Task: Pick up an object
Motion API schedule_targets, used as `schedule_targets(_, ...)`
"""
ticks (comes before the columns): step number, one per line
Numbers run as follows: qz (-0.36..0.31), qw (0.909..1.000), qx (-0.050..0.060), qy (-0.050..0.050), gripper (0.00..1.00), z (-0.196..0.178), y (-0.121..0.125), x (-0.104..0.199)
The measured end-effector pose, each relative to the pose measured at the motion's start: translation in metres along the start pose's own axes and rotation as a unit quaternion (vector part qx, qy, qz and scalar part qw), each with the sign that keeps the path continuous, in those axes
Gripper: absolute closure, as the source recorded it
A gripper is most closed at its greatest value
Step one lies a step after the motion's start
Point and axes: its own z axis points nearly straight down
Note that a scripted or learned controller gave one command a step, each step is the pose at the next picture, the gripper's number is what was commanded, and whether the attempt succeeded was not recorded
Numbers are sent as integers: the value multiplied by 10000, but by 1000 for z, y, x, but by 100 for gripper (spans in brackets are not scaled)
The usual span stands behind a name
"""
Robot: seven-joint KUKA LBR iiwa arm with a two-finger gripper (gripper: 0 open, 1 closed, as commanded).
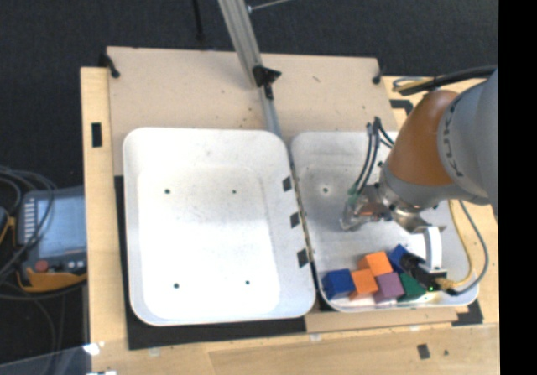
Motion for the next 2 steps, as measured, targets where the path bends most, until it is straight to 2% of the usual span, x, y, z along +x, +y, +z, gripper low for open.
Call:
schedule_targets(1, -72, 10000, -9, -3, 100, -64, -1, 1)
schedule_targets(2, -74, 10000, -6, -3, 100, -107, 1, 0)
